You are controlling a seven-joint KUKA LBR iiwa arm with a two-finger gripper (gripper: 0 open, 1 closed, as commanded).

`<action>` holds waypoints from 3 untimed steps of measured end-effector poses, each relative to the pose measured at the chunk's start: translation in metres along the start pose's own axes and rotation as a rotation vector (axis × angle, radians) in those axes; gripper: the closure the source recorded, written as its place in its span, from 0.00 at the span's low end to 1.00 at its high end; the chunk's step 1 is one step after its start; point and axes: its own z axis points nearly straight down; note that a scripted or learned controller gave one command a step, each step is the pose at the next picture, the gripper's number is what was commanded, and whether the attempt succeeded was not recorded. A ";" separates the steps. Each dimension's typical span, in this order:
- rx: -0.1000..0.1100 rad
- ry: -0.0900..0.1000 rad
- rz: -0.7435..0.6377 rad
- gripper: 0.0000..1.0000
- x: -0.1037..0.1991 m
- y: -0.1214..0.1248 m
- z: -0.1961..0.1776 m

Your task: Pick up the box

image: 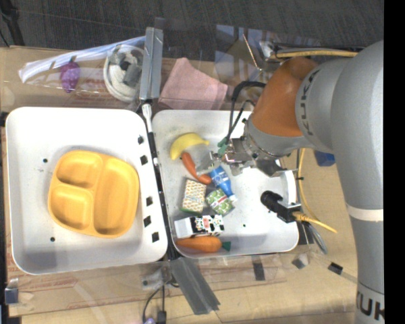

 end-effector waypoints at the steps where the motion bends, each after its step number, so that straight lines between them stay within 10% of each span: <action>1: -0.001 0.000 0.098 0.00 0.046 -0.018 0.062; 2: 0.002 0.000 0.097 1.00 0.045 -0.019 0.052; 3: -0.003 0.000 0.255 1.00 0.049 -0.044 -0.039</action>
